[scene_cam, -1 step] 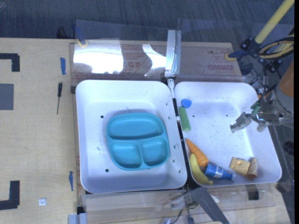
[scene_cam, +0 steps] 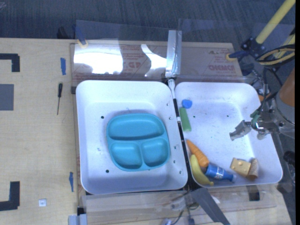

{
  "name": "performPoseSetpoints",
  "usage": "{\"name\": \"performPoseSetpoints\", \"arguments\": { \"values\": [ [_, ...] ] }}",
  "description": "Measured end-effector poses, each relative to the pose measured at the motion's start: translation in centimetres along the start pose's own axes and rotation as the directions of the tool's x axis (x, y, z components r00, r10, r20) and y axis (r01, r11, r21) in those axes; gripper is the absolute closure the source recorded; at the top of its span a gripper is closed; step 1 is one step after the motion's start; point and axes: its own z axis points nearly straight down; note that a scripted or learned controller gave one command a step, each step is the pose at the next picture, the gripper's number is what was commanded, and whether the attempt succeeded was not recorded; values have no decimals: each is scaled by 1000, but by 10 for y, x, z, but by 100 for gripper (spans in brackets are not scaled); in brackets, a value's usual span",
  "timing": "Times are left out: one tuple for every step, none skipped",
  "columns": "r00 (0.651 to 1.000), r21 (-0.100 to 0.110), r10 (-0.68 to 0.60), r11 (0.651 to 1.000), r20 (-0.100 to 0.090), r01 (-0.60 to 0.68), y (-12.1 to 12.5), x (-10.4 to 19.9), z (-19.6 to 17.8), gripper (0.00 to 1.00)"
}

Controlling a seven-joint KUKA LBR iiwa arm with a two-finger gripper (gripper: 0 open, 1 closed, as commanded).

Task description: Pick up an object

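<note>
Several small objects lie in the right bin: a green marker with a blue cap by the left wall, an orange carrot, a yellow banana, a blue can and a tan wooden block along the front. My gripper hangs over the bin's right side, above and slightly right of the wooden block. It is open, with nothing between its fingers.
The left bin holds a blue divided plate. A divider wall runs between the two bins. Clear plastic sheets and cardboard stand behind them. Cables and a yellow pole crowd the far right.
</note>
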Motion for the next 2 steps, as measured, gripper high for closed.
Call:
{"name": "performPoseSetpoints", "arguments": {
  "values": [
    [958,3,-288,958,-2,288,-14,51,103,0],
    [993,-10,-118,993,5,118,-11,13,-15,0]
  ]
}}
